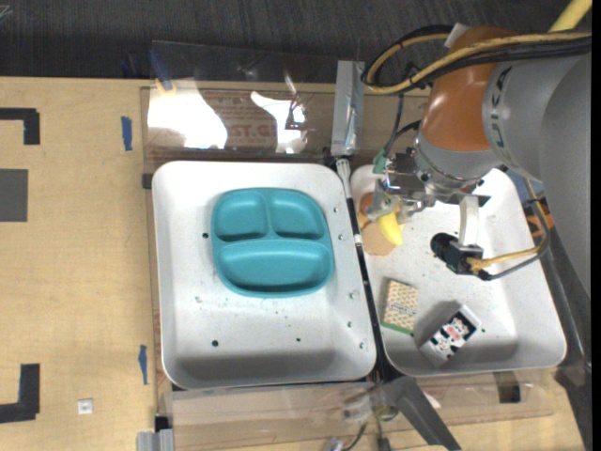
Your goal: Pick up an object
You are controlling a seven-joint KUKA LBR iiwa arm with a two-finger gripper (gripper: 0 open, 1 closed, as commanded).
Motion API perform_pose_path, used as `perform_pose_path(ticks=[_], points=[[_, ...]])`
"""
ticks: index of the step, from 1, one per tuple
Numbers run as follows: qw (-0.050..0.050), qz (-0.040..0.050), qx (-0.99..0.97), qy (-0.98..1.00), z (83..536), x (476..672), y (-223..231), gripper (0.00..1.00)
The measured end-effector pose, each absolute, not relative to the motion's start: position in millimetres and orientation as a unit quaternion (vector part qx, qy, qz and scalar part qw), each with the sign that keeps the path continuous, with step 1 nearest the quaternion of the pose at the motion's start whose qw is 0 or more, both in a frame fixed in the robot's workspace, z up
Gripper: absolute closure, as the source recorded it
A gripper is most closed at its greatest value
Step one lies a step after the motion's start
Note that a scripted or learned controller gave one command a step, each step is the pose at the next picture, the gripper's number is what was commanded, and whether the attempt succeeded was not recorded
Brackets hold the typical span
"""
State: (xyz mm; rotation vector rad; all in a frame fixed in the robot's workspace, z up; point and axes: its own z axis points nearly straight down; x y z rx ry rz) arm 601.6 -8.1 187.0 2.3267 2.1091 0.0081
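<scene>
In the right bin (531,322), a yellow object (389,227) lies against a tan round object (376,241) near the bin's left wall. My gripper (392,198) hangs right over the yellow object, at or just above its top. The orange band of the arm (460,111) sits above it, and the wrist hides the bin's far left corner. Nearer the front lie a tan patterned pad with a green edge (401,304) and a small black and white box (451,331).
The left bin (178,280) holds a teal divided plate (272,240). A black cable end (455,252) hangs from the wrist over the middle of the right bin. A ridge between the two bins (362,271) runs just left of the yellow object.
</scene>
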Motion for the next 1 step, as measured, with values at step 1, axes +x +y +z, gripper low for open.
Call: perform_pose_path(ticks=[1], points=[[0.001, -0.0004, 0.727, 0.687, 184.5, 635.6, -65.2, 1.00]])
